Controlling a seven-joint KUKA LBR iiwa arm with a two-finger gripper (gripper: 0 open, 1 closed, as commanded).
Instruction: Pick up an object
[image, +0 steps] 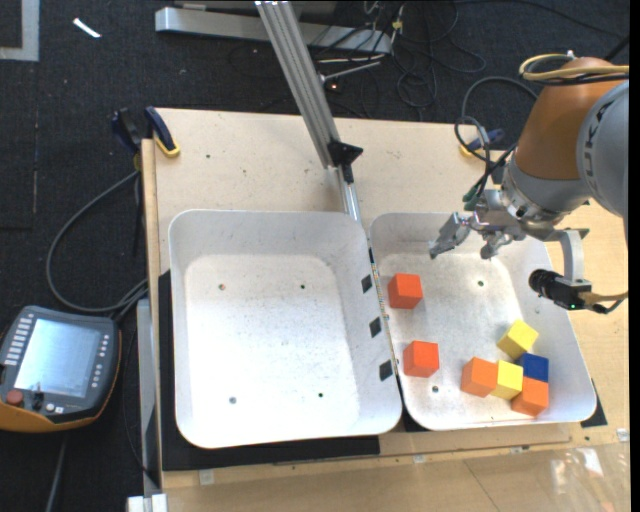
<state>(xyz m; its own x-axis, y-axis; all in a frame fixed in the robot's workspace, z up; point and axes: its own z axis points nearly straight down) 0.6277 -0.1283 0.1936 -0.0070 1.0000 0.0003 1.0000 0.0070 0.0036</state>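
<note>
Gripper (468, 238) position: above the far part of the right bin (455, 418), fingers spread apart with nothing between them, clear of every block. Task status: no object has been picked up; approach, closure and lift all remain to be done. Nearest candidate is the orange cube (405, 290), which sits alone toward the right bin's left wall, near the gripper but apart from it. A second orange cube (421, 357) lies closer to the bin's near-left side, also isolated. A cluster of blocks (510, 372), yellow, orange and blue, touching one another, occupies the near-right corner; in judgement these are harder to grasp singly. The left bin (200, 230) holds no blocks. A pendant (55, 365) rests beyond the bench's left edge.
</note>
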